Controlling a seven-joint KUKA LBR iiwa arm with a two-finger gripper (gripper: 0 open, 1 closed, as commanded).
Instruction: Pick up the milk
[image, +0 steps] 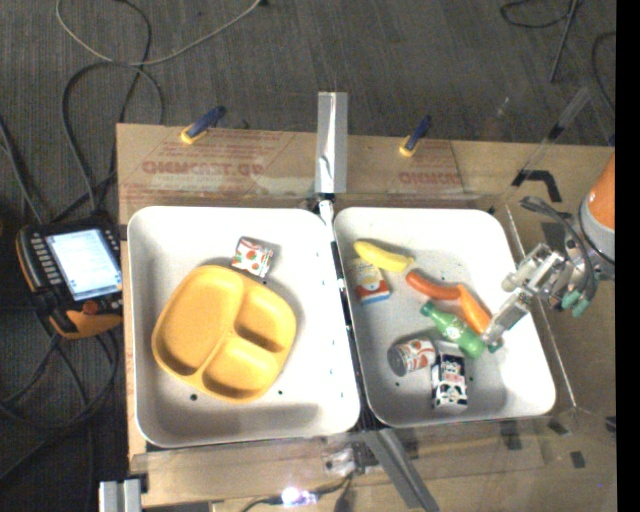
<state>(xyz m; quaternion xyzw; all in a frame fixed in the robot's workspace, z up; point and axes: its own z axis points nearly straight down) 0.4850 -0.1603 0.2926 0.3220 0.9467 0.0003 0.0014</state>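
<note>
I am on the approach step. My end effector (500, 325) hangs over the right white bin (520, 395) — whether it is parted I cannot tell, and it holds nothing. The small black-and-white cow-patterned milk carton (451, 382) lies near, lower-left of it, so next I shift that way and descend.

arm (606, 215) cut off at right edge

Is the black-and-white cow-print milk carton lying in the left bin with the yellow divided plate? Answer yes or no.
No, the milk carton lies in the right bin, beside a red-and-white can.
</note>
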